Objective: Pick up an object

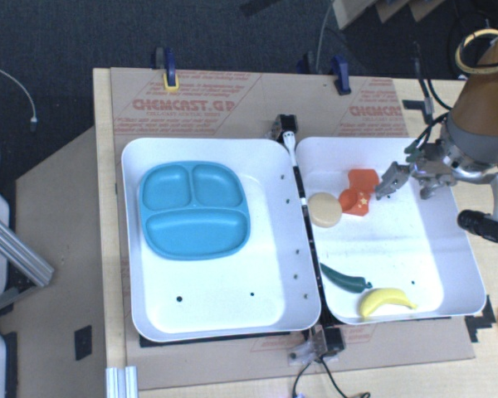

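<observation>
The right bin (448, 255) holds several objects. A red-orange block (361, 191) lies near its upper middle, and a beige round piece (324, 209) touches the block's lower left. A dark teal curved item (344, 278) and a yellow banana (386, 301) rest near the front edge. My gripper (408, 185) hovers just right of the red-orange block, over the bin's upper right part. It is open, with nothing between its fingers (388, 182).
The left bin (232, 305) carries a blue divided plate (195, 208). A black divider with a clamp (287, 131) runs between the bins. The arm's grey body (477, 131) fills the right side above the bin. Blue clamps (169, 69) sit at the board's far edge.
</observation>
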